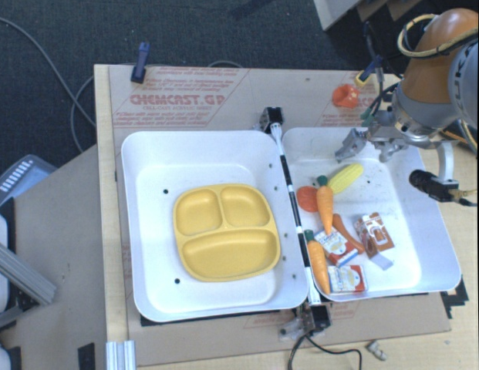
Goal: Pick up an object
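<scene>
Over the right-hand white bin (432,230), near its far edge, the tool (368,146) hangs from the grey arm with its orange band, which reaches in from the right. Its two fingers (348,146) are spread apart with nothing between them, and they sit just above and beside the corn cob (345,178), not touching it as far as the view shows. Below the corn, an upright carrot (325,209) lies next to a flat red-orange piece (307,199), and a second carrot (317,264) rests along the bin's left wall. Small printed packets (375,233) and cartons (346,278) are scattered near the bin's front. On the left, the other white bin (143,206) holds a yellow divided plate (225,231) with three compartments. Both bins sit on a brown board over the worktop (185,95); a small orange item (345,95) lies on the board beyond the right bin, and a blue clip (139,62) sits at its far left corner.
</scene>
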